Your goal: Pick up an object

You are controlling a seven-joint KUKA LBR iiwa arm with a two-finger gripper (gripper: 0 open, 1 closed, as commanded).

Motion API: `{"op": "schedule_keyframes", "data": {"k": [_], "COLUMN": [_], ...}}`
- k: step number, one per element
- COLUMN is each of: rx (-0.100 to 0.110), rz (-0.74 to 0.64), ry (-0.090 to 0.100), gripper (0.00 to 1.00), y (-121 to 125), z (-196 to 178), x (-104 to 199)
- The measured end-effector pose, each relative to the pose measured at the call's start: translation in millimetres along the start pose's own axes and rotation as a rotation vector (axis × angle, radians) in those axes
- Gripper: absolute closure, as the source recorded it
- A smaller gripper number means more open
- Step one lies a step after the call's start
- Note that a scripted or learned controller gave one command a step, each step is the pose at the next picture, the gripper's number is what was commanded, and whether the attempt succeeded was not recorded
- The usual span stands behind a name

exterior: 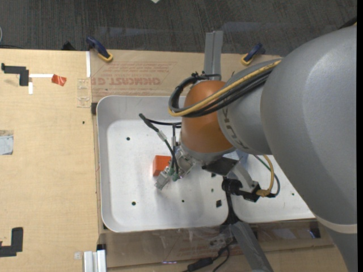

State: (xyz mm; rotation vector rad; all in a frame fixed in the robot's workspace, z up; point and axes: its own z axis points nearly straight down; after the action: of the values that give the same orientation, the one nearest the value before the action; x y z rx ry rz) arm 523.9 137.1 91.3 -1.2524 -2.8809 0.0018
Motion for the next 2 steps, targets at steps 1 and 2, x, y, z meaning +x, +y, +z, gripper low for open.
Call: {"op": "schedule_keyframes", "data": {"k": [1, 2], "rx": [0.012, 0.024], "rz": [-0.193, -0.196], "ry": [0.012, 0.028], "gripper": [0.00, 1.00], "y": [24.9, 23.1], "z": [1.2, -4.8], "x": [-25.4, -19.5]}}
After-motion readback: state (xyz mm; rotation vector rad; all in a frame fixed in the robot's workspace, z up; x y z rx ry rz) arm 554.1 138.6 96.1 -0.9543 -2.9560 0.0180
